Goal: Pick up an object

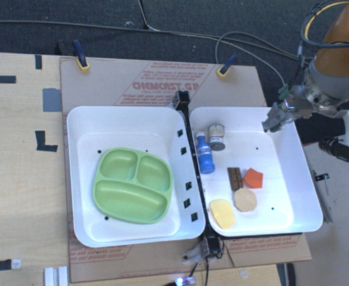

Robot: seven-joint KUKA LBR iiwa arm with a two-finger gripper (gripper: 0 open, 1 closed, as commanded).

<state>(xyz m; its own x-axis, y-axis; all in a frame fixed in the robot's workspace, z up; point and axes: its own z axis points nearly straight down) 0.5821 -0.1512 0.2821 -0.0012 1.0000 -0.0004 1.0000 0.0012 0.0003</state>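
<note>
Six small items (pixel 234 180) in right bin (pixel 293 177) — green plate (pixel 133 185) in left.

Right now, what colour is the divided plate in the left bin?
Light green divided plate, seen in the camera view.

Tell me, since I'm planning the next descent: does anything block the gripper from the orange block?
Nothing visible does. The gripper sits above the right bin's far right rim; bare bin floor lies between it and the orange block.

We've got two white bins (pixel 79 159), a lime green divided plate (pixel 132 185), a blue bottle (pixel 204 157), an orange block (pixel 253 179), a brown bar (pixel 234 178), a pale yellow piece (pixel 222 213) and a tan round one (pixel 244 201).
</note>
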